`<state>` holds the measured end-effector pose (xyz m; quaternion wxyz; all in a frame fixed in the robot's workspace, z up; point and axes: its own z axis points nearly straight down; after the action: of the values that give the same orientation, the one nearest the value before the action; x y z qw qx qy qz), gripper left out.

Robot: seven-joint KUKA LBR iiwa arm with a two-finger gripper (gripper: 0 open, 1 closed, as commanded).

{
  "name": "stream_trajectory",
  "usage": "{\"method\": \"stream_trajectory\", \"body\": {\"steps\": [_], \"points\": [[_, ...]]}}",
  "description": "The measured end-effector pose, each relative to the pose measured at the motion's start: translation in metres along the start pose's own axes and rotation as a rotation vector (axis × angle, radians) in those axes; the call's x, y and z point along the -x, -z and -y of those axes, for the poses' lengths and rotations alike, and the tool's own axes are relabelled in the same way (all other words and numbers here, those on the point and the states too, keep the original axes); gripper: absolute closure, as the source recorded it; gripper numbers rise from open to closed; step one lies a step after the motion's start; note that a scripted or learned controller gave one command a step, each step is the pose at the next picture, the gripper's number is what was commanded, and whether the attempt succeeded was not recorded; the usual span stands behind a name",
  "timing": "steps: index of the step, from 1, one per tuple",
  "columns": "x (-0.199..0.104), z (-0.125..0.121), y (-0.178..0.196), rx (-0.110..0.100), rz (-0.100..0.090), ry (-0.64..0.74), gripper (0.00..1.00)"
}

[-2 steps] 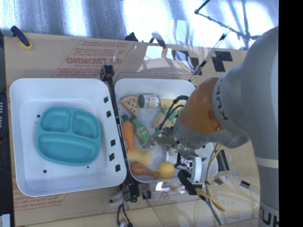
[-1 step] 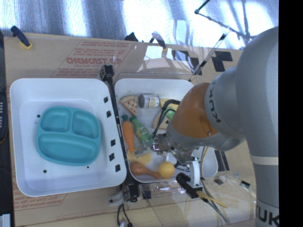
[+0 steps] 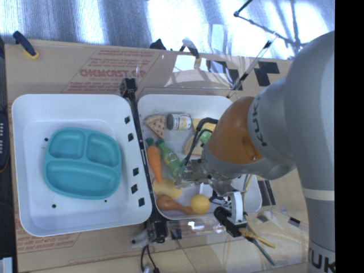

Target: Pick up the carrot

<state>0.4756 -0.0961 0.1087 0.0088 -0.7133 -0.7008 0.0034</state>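
At the far left a yellow-and-blue clamp point(image 3: 25, 45) sat on the edge of the counter point(image 3: 62, 67), which was covered there with brown printed cardboard. The left white bin point(image 3: 23, 164) held a teal divided plate point(image 3: 83, 162) lying flat, a little left of the bin's middle, its three compartments facing up. A row of black clips point(image 3: 134, 152) ran down the seam where the two bins met.

The right white bin point(image 3: 187, 102) was crowded along its left side. The carrot point(image 3: 154, 161) lay just inside that bin's left wall, roughly lengthwise along it, orange, with its green end pointing toward the far side. Just beyond it, toward the far wall, rested a slice of pizza point(image 3: 155, 125), and next to that a small jar point(image 3: 180, 121) lay on its side. A green bottle point(image 3: 170, 158) lay touching or nearly touching the carrot's right flank. Near the front wall sat a brown drumstick-shaped piece point(image 3: 170, 203) and a yellow lemon point(image 3: 199, 203) beside it.

The grey arm point(image 3: 284, 129) reached in from the right, its orange band point(image 3: 236, 135) hanging over the middle of the right bin and hiding what lay beneath. The tool point(image 3: 187, 177) sat under the wrist, near the green bottle and apart from the carrot; whether it was released or clenched could not be told, and nothing was visibly held in it.
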Motion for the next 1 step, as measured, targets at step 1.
{"method": "stream_trajectory", "body": {"steps": [1], "points": [[0.016, -0.0054, 0.0728, 0.014, 0.013, 0.485, 1.0]]}}
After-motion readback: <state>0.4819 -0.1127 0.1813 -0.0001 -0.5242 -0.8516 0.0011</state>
